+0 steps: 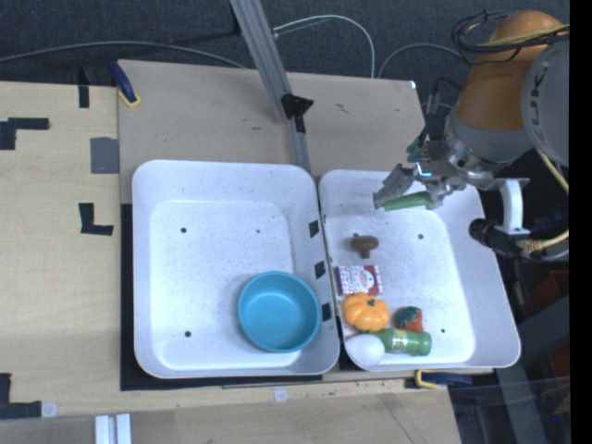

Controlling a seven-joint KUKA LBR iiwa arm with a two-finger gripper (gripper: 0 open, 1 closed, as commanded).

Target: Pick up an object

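Hovering over the upper part of the right bin (481, 276), gripper (407, 195) on a grey arm (504, 91) with an orange band, fingers clamped on a slim green stick (409, 203) lying roughly level between them. Speckled white plastic, shallow, rounded corners for both bins. Below the gripper in the right bin: small brown mushroom-shaped lump (364, 244) mid-bin, then a red and white packet (358, 278), a ribbed orange pumpkin (366, 313), a red-orange piece (410, 318), a green bottle (405, 342) on its side and a smooth white egg (363, 349), all crowded at the lower left corner, touching or nearly so. Left bin (185, 192) with a round blue bowl (278, 311) at its lower right. Grey metal pole (264, 49) slanting down from the top of the frame to the gap between the bins. Pale wooden bench (55, 276) with black tape marks at left, dark carpet (111, 12) along the top, thin cables looping across it.
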